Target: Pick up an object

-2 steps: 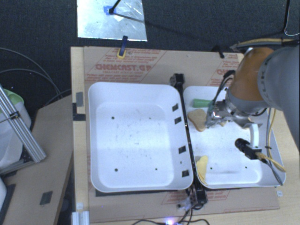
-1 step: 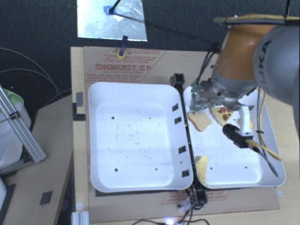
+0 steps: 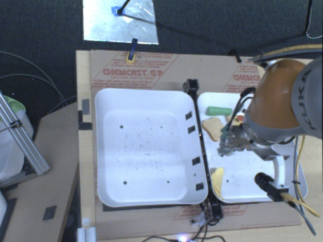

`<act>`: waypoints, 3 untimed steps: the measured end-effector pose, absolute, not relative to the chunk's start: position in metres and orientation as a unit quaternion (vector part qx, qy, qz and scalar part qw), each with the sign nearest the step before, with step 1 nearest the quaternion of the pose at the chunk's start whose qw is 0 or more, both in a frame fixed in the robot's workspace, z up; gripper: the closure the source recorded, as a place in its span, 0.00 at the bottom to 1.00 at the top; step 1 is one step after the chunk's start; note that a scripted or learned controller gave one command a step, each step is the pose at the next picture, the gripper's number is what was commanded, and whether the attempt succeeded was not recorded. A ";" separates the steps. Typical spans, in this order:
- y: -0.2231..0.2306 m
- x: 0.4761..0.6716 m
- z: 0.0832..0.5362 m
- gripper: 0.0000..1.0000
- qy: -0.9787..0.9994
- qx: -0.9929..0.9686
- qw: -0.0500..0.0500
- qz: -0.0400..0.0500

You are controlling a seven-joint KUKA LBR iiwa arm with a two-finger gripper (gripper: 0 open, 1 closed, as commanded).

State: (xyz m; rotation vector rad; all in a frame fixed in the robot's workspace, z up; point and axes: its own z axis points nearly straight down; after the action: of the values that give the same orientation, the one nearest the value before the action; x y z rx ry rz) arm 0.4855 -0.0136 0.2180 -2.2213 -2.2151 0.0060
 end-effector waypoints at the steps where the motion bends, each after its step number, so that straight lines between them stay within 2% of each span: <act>1: 0.050 0.488 0.320 1.00 -0.711 -0.703 -0.003 -0.006; 2: 0.075 0.488 0.381 1.00 -0.710 -0.704 -0.002 -0.004; 3: 0.042 0.487 0.513 1.00 -0.708 -0.706 -0.006 -0.008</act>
State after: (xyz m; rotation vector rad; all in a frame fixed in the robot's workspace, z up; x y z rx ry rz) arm 0.4874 0.0421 0.5129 -2.2272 -2.2330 -0.0249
